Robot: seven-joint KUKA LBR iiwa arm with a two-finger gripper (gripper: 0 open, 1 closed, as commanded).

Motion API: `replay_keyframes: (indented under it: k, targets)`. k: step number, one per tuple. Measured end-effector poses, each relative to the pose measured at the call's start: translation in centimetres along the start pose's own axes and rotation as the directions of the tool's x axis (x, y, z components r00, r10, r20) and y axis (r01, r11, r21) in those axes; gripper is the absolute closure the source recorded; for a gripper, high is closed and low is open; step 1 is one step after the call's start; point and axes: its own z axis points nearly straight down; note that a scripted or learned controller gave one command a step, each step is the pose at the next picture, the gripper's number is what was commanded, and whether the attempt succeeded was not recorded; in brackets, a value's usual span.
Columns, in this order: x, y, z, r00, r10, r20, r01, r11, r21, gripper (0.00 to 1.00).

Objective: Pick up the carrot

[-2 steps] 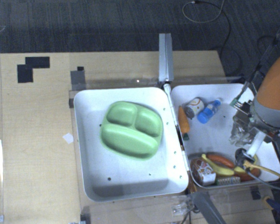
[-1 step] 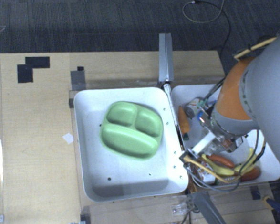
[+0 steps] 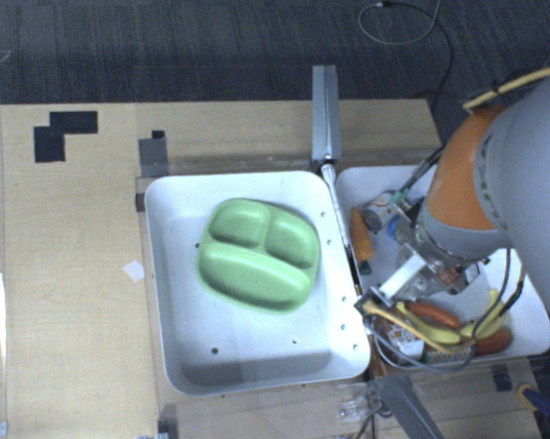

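We find the carrot [image 3: 361, 235] in the right bin [image 3: 539, 334], lying hard against the bin's left wall with its long axis running along that wall, away from the camera and toward it. The gripper [image 3: 379, 302] sits in the same bin, low over the near-left corner, so the carrot lies just beyond the jaws toward the far side of the bin, close but not between them. How the jaws stand we cannot tell; cables and the white wrist block hide them. On the other side of the jaws, toward the arm and the near wall, we see a jumble of toy food: a banana [image 3: 431, 330] and a red sausage-like piece [image 3: 432, 314], both touching or nearly touching the tool. The arm [image 3: 517, 188] reaches in from the right, its orange band above the wrist, the wrist bent down and angled toward the dividing wall. We judge the coming move turns on shifting up along that wall to meet the carrot. Across the divider, the left bin [image 3: 166, 268] holds a green divided plate [image 3: 259, 254], well apart from the jaws.
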Motion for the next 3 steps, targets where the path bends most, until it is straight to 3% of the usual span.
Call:
replay_keyframes:
  k: [1,2,3]
  targets:
    - [0.2,0.0,-1.0,1.0,-0.01,-0.002,0.01,1.0,-0.001,1.0]
    - [1.3,7.8,-3.4,0.903,-0.429,0.002,0.429,0.903,-0.002,1.0]
    - [-6.8,10.0,0.3,0.647,-0.762,0.002,0.762,0.647,-0.001,1.0]
